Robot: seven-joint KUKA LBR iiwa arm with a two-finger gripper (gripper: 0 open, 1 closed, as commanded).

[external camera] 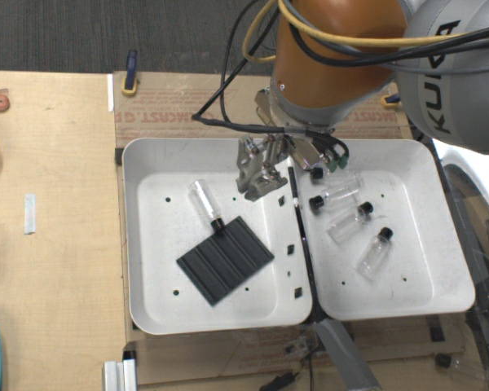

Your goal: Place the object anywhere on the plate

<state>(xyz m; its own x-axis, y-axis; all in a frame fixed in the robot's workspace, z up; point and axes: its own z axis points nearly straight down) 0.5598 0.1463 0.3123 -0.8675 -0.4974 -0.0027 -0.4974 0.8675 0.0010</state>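
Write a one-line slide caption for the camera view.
Robot gripper over the left bin, near a black ribbed plate and one vial; three more vials lie in the right bin.

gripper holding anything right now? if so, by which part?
Nothing visibly held. The gripper hangs over the left bin, apart from the clear vial lying by the black ribbed plate.

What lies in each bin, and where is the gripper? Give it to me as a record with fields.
left bin: ribbed black plate; capped clear vial, cap end at the plate's upper edge
right bin: three more capped vials, lying loose
gripper: above the left bin's far right corner, by the divider
task state: the vial's body lies off the plate
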